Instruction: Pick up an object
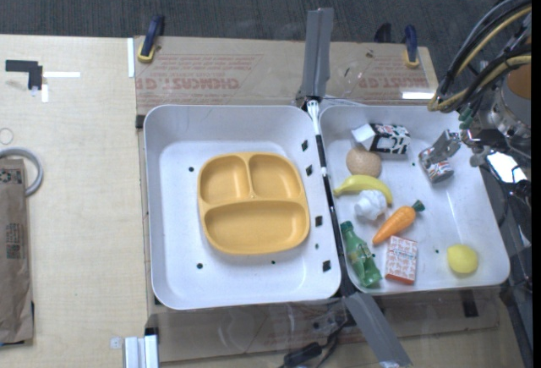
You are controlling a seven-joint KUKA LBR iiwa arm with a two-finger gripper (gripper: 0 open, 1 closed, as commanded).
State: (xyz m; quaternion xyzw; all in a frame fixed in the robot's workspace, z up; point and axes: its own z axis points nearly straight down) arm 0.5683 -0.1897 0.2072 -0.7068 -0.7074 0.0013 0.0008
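Inspector: Gripper (439,162) position?
Clerk: Over the right bin (482,214), at its two o'clock; fingers slightly parted, nothing between them.
Inspector: Objects?
Clerk: Banana (365,185) centre; carrot (397,222) at five o'clock of it; lemon (461,259) at four o'clock; yellow divided plate (253,203) in the left bin (169,214).

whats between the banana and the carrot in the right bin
A small crumpled white object lies between the banana and the carrot, just under the banana and left of the carrot, as the camera view shows.
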